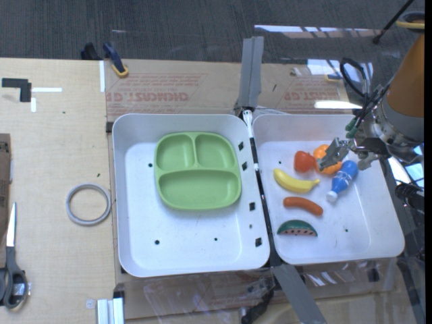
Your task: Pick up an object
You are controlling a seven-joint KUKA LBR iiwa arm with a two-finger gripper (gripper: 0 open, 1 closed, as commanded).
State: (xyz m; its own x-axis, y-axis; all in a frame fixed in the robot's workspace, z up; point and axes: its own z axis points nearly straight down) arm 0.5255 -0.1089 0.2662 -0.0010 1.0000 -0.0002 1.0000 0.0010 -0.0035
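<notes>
So the gripper (335, 155) is hovering low in the right bin (378, 248), right over a small orange toy (327, 155) that's sitting between the red pepper-looking piece (304, 160) and the blue bottle (343, 178). Looks like hollow plastic play food to me: light, stiff, kinda slick and rounded, so I'm guessing it wants squeezing across its widest part. The fingers are looking spread apart around the orange, not clamping it yet, though whether they're touching it is hard to say.

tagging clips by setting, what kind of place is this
Probably a robotics lab bench: two white bins side by side hold toy food like a banana, with tape and scissors lying on the bench.
</notes>
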